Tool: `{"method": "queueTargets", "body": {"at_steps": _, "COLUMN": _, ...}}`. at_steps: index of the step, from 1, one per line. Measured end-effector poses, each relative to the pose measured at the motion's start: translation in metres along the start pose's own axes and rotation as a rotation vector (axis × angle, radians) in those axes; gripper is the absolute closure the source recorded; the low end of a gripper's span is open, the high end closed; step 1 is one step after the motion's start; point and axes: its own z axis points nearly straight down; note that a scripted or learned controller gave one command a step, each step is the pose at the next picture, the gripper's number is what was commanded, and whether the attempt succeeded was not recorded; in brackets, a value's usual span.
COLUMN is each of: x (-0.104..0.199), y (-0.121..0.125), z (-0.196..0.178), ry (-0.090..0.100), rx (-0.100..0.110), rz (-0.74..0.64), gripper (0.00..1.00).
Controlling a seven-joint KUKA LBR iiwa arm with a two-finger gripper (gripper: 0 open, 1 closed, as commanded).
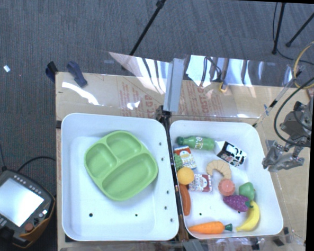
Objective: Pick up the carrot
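Carrot (210,227) in right bin (262,139), cardboard-topped bench (122,93)

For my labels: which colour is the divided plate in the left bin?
Light green, seen in the camera view: the divided plastic plate.

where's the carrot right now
The carrot lies along the near edge of the right bin in the camera view, just left of the banana and below the purple grapes.

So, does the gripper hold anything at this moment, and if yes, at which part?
Nothing is held. The gripper hangs at the right bin's outer edge with no object between its fingers. The carrot lies on the bin floor, near the front edge.
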Motion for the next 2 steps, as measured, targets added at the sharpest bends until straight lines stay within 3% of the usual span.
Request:
{"method": "queueTargets", "body": {"at_steps": 1, "x": -0.0298, "y": -0.0485, "z": 0.2001, "ry": 0.001, "rx": -0.002, "rz": 0.064, "gripper": 0.0}}
{"method": "queueTargets", "body": {"at_steps": 2, "x": -0.0298, "y": -0.0485, "z": 0.2001, "ry": 0.001, "rx": -0.002, "rz": 0.064, "gripper": 0.0}}
